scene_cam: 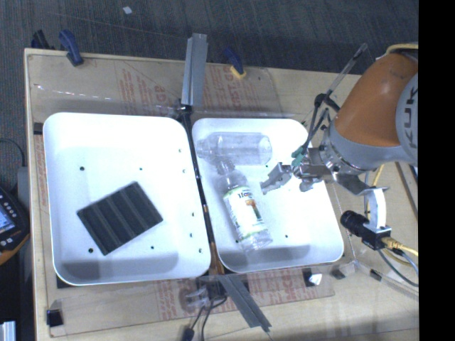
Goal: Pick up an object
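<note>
Two clear plastic bottles lie in the right bin [323,240]. One bottle [236,148] lies crosswise near the far wall. The other, a labelled bottle [247,214], lies lengthwise in the middle with its cap toward the first. A black ridged slab [119,217] lies flat in the left bin [64,148]. My gripper [276,177] hangs over the right half of the right bin, just right of the labelled bottle's neck and apart from it. It is open, with nothing between its fingers.
The arm's grey and orange body [373,116] covers the right bin's right edge. A metal bar [193,69] stands at the far end of the divide between the bins. Blue clamps [71,48] grip the bench's far edge. Cables [387,251] trail at the right.
</note>
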Controlling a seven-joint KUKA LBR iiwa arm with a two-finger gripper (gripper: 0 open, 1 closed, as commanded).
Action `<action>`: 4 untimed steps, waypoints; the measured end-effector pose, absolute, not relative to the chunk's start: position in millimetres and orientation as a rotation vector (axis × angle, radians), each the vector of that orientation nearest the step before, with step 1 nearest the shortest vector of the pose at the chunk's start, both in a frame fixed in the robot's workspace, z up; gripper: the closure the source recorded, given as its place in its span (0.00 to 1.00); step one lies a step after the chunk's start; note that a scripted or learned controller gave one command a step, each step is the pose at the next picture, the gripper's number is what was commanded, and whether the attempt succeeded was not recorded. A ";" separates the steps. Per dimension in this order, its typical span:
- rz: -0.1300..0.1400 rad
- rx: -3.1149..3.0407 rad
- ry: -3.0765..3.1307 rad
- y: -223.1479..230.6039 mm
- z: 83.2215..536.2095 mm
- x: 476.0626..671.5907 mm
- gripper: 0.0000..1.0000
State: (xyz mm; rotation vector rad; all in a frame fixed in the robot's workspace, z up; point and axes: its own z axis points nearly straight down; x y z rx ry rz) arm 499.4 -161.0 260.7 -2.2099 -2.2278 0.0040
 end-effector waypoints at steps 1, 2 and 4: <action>0.005 -2.046 -2.379 -139.2 152.1 555.9 0.00; 0.009 -1.906 -2.507 -122.0 92.9 547.0 0.00; 0.001 -1.866 -2.525 -70.3 191.8 620.8 1.00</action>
